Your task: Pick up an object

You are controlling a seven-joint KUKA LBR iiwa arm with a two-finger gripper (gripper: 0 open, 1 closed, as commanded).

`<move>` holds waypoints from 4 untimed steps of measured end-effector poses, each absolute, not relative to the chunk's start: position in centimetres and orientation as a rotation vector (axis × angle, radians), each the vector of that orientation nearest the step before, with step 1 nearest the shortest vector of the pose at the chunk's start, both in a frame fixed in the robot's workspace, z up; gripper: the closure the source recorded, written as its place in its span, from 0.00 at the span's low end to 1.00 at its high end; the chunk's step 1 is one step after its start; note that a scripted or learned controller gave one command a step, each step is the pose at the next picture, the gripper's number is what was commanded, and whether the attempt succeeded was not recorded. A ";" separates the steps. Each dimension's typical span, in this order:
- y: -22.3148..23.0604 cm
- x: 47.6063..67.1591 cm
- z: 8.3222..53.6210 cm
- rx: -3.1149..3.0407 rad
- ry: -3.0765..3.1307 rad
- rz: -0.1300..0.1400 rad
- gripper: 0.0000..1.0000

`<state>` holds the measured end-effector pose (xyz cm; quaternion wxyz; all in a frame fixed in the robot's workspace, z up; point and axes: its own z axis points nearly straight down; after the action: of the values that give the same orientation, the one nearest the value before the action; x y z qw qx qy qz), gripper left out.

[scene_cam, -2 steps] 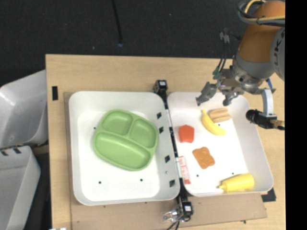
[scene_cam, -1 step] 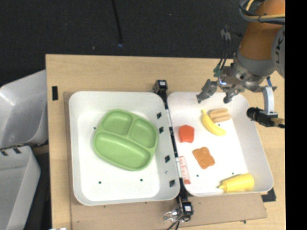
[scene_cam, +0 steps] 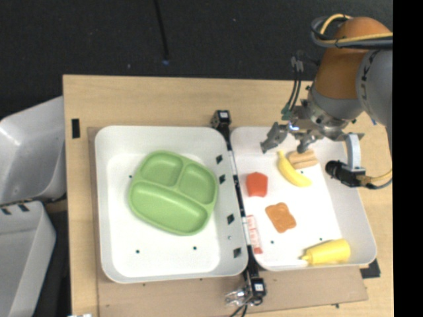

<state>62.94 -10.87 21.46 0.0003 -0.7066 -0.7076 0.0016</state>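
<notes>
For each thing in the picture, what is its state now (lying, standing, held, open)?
Gripper: open, above the right bin's far end, holding nothing.
Banana: lying free, just below the gripper.
Tan block: lying against the banana.
Red piece: resting in the right bin.
Orange piece: lying flat.
Yellow bottle: on its side.
Green plate: face up in the left bin.

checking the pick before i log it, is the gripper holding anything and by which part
Nothing is held. The gripper hangs open above the banana in the right bin, with no thing between its fingers.
</notes>
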 end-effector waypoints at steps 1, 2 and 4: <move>-10.9 63.8 15.6 -2.221 -2.222 0.005 0.00; -11.1 63.7 10.4 -2.224 -2.219 0.005 0.00; -12.0 63.5 17.9 -2.228 -2.222 -0.005 1.00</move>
<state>63.54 -11.97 17.85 -0.0024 -0.7080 -0.7062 -0.0017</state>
